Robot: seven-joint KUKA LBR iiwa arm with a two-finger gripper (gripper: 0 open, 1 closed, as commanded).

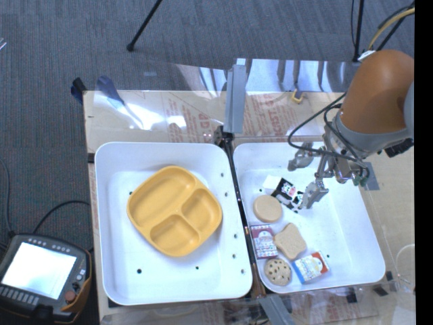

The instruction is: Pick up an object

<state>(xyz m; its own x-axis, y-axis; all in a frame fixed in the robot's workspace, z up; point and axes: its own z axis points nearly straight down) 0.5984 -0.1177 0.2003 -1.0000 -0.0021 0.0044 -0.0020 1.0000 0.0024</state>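
My gripper (306,180) hangs over the right bin (352,242) near its back, open, with nothing between its fingers. One finger (316,195) reaches down just right of a small black-and-white carton (287,193). In front of the carton lie a round tan bun (268,209), a toast slice (291,241), a red packet (262,241), a chocolate-chip cookie (277,271) and a white packet with blue and red print (311,267). The arm's orange band (377,90) stands above the bin's back right corner.
The left bin (115,263) holds a yellow divided plate (174,210). A metal post (235,103) rises behind the wall between the bins. A tablet controller (42,271) sits on the floor at the lower left. The right bin's right half is bare white floor.
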